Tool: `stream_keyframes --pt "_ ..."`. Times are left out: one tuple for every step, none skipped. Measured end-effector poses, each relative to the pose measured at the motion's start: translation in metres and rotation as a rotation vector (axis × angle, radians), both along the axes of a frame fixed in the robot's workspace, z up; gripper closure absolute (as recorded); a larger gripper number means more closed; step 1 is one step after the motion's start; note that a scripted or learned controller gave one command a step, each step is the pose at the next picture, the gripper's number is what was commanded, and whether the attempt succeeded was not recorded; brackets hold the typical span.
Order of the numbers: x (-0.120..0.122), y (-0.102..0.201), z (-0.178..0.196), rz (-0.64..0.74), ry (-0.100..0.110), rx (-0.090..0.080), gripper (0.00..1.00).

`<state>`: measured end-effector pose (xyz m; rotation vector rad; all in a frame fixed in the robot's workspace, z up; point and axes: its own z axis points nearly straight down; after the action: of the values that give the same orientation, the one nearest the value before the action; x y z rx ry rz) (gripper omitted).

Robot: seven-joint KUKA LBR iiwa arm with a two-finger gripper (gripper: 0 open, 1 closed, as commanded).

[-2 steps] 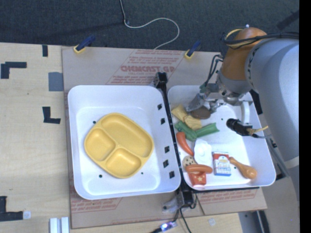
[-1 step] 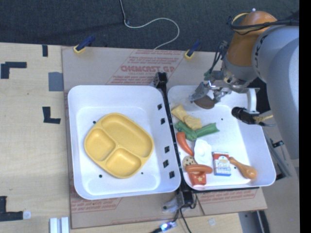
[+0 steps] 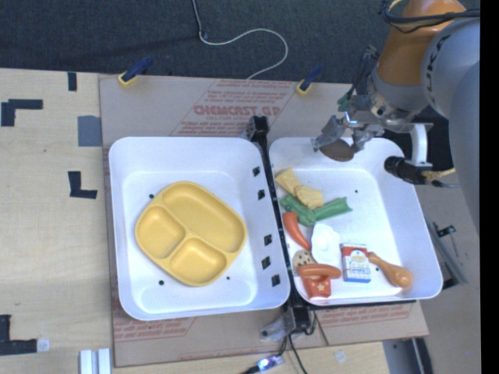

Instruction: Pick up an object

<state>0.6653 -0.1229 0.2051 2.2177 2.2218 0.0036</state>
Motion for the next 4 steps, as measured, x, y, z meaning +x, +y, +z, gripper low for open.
stream_keyframes --pt "0.0 0.001 0.02 0.0 0.003 0.001 1.0" --pt "-0.012 0.044 0.024 0.002 0.006 0.001 1.0" --pt "-0.03 0.094 0.032 0.002 0.006 0.001 1.0" --pt "-0.04 0.146 0.024 0.002 0.006 0.0 1.0"
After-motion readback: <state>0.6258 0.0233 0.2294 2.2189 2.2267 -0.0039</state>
